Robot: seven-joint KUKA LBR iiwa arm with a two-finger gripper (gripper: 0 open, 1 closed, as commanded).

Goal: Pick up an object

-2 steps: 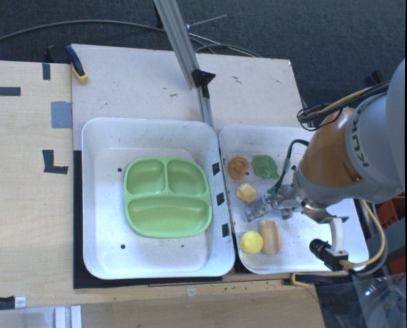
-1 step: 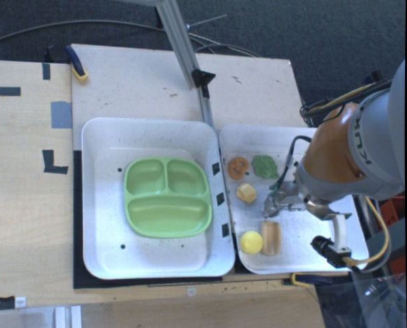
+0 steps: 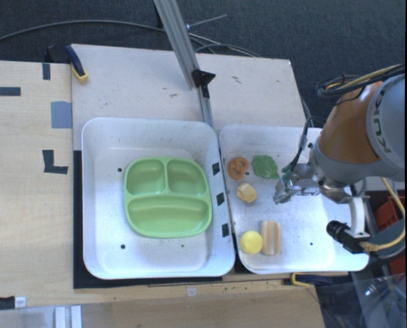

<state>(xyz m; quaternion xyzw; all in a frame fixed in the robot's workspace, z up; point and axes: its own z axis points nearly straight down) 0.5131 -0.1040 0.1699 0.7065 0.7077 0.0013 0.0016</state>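
The right bin point(image 3: 306, 251) holds several small food toys: an orange round piece point(image 3: 238, 167), a green leafy piece point(image 3: 264, 166), a pale yellow lump point(image 3: 246, 194), a yellow ball point(image 3: 251, 242) and a tan bread-like roll point(image 3: 270, 238). My gripper point(image 3: 283, 193) hangs over the right bin's middle, just right of the pale yellow lump and below the green piece. Nothing shows between its fingers.
The left bin point(image 3: 101, 244) holds a green divided plate point(image 3: 168, 197). A grey camera pole point(image 3: 183, 43) slants down to the bins' far edge. The grey and orange arm point(image 3: 357, 139) covers the right bin's far right corner.
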